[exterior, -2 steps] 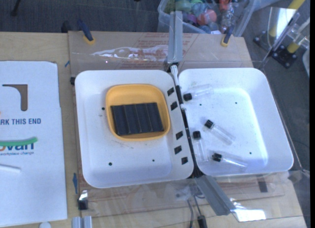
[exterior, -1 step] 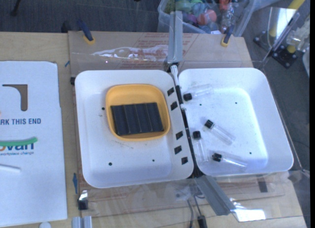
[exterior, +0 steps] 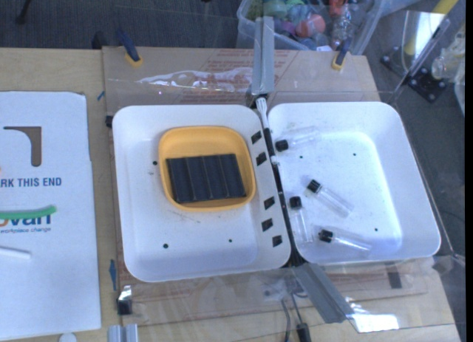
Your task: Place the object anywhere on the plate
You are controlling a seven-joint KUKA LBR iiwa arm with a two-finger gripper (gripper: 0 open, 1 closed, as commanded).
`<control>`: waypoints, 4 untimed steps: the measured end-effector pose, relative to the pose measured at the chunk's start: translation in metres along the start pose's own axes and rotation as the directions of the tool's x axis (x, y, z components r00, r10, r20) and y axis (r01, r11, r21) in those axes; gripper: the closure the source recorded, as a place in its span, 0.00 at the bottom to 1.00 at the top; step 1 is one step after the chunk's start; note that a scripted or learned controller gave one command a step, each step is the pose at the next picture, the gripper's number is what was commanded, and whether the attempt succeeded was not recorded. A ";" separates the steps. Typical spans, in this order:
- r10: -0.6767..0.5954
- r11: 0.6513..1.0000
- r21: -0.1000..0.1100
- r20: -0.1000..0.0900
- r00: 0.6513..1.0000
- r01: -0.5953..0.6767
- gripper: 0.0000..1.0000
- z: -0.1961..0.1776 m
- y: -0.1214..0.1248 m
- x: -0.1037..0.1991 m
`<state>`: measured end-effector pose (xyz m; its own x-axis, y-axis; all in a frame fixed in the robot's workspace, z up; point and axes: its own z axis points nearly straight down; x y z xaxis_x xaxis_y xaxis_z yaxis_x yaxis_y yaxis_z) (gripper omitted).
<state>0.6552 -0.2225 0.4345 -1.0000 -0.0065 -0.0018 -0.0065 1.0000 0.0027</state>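
The dark ridged block (exterior: 205, 178) is lying flat in the middle of the yellow plate (exterior: 171, 148) in the left bin (exterior: 137, 222), so I am judging the placing done, with nothing left but to stay clear. Four capped vials (exterior: 325, 196) are sitting in the right bin (exterior: 384, 178). My arm and tool are out of frame, so I cannot tell their pose or state.
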 end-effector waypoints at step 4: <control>-0.959 0.283 0.004 0.004 0.283 0.959 1.00 0.001 0.000 -0.014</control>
<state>0.6692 -0.2220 0.4337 -0.2763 -0.9610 -0.0069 -0.9610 0.2764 -0.0051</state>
